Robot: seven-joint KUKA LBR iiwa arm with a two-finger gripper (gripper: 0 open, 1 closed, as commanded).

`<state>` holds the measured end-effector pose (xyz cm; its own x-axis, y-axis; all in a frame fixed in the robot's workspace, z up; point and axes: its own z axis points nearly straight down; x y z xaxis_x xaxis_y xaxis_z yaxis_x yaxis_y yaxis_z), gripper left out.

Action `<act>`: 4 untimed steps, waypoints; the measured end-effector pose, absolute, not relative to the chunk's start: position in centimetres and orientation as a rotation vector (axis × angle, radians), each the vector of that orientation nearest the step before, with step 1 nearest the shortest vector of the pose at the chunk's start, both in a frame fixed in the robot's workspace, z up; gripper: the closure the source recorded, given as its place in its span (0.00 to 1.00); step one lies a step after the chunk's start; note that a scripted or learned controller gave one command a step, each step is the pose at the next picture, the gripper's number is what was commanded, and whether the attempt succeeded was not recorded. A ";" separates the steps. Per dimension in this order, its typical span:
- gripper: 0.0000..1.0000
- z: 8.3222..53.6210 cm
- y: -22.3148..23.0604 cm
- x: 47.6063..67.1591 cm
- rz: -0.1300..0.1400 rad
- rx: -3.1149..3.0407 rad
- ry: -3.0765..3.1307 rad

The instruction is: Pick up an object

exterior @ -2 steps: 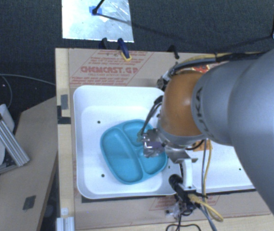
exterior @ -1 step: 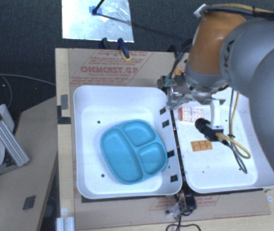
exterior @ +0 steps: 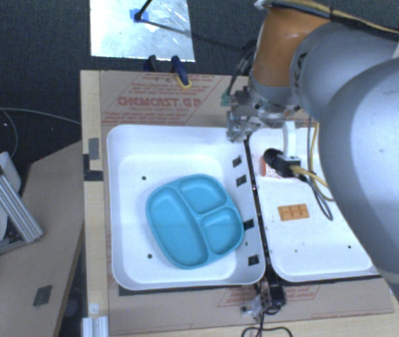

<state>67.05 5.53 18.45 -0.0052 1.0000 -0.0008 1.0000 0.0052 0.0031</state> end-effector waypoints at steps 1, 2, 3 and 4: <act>1.00 18.4 10.9 61.5 0.000 2.214 2.233; 1.00 7.8 12.1 66.8 -0.001 2.217 2.228; 1.00 8.7 16.5 59.9 0.024 2.202 2.221; 1.00 19.2 4.1 62.1 0.010 2.222 2.200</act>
